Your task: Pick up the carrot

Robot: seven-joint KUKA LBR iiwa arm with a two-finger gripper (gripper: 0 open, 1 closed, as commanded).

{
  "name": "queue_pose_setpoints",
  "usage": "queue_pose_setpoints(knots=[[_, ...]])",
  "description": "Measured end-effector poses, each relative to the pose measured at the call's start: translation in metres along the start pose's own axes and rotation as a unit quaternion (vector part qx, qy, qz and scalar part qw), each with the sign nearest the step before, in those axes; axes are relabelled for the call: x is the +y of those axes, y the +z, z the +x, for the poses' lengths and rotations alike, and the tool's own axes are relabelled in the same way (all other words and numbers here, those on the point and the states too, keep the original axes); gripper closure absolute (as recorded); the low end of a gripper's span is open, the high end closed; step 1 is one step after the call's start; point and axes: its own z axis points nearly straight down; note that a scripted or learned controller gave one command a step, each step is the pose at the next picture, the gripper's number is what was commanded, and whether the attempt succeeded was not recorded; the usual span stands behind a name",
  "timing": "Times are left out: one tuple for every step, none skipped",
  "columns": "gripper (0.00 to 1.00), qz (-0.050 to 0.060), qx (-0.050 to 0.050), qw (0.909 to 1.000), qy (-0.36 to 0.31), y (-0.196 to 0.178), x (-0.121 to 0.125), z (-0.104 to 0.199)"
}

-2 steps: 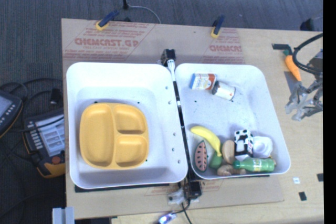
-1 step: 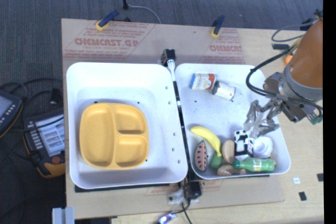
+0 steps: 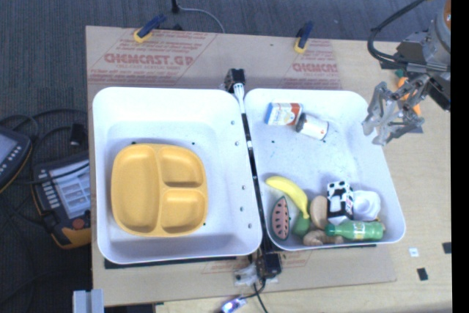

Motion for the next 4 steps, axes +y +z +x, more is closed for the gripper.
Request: queue_pose_setpoints(knots=[[1.0,-0.003,0.003,0.9997,0.025,0.109,0.035,-0.063],[1.0,-0.003,0.002,0.979,-0.204,0.138,-0.017,-0.003],[1.0,-0.003,0.001,0.9849,-0.173,0.096,0.113,-0.047],[1.0,-0.004,0.002,0.9817,-0.191,0.17,0.172,-0.084]])
